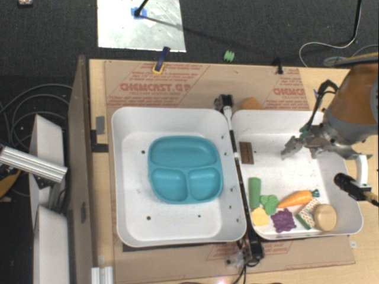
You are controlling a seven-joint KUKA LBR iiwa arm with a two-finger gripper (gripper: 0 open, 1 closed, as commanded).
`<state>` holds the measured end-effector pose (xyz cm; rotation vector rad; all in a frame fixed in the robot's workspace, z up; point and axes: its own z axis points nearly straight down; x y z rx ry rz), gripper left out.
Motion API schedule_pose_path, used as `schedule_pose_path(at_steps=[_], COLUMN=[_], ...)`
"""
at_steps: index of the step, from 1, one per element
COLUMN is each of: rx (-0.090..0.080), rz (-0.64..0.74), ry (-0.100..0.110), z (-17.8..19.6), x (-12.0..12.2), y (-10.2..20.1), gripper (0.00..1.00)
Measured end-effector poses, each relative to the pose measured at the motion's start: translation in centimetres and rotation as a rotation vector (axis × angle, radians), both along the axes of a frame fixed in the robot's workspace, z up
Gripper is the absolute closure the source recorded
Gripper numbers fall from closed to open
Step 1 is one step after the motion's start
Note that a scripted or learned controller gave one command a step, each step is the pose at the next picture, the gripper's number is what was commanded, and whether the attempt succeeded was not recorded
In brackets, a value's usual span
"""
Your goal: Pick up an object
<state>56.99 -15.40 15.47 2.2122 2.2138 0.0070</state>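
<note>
- Jaws: the gripper (301, 142) is hanging over the right bin (269, 126), its fingers (289, 148) spreading apart with nothing between them. Reading them as open and empty; the tips are sitting above bare bin floor, and whether they are touching it is not clear.
- Targets: the toy food is lying in a cluster at the near edge of the right bin, well apart from the tips. From left to right: a green cylinder (254, 191), a yellow piece (259, 218), a small green leafy piece (270, 203), a purple grape bunch (283, 220), a carrot (295, 198) and a tan round piece (324, 216).
- Risk 1: closing here is likely catching air, since no object is sitting under the fingers.
- Risk 2: the pieces are touching one another, so a descent into the pile is likely pinching two at once or nudging neighbours aside; the round tan piece and the carrot look prone to rolling or slipping out.
- Risk 3: the cluster is hugging the near wall, so a finger may be striking the rim.
- Arm pose: the arm (355, 102) is reaching in from the right, wrist bending down and leftward over the far half of the bin.
- Left bin (127, 158) is holding a blue divided plate (185, 169).
</note>
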Motion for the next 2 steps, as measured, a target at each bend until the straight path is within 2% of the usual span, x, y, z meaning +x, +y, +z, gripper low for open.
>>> schedule_pose_path(at_steps=[1,2], rx=[0.007,0.005], rz=[-0.008,0.0], ry=[0.019,0.008], z=[-7.1,-5.7], x=[-8.9,-8.2], y=[-4.7,-4.3], gripper=[0.0,1.0])
